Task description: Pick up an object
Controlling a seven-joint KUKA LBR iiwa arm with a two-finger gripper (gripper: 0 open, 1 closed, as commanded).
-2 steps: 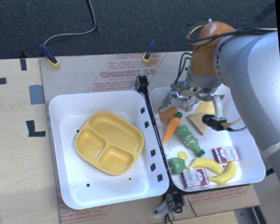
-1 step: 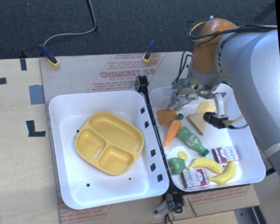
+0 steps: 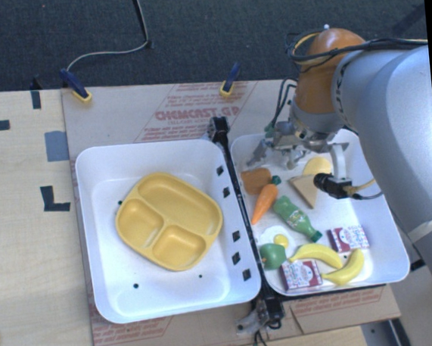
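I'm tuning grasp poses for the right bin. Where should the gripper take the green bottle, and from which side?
Probably across the green bottle's body, coming from above. It lies flat and slanted, its sides free, with the carrot and banana apart from it. The narrow neck offers less to grip.

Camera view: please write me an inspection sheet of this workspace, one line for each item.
Surface: bench with cardboard sheet under two white bins.
Job's things: right bin holds carrot, green bottle, banana, two small cartons, green fruit, brown piece, wedge.
Clutter: left bin holds yellow divided tray.
Grippers: pincer over right bin's far end; nothing seen between its fingers; open or shut unclear.
Cables: black cable on the dark floor; dark cable by arm.
Surroundings: two yellow-blue clamps on cardboard edge.
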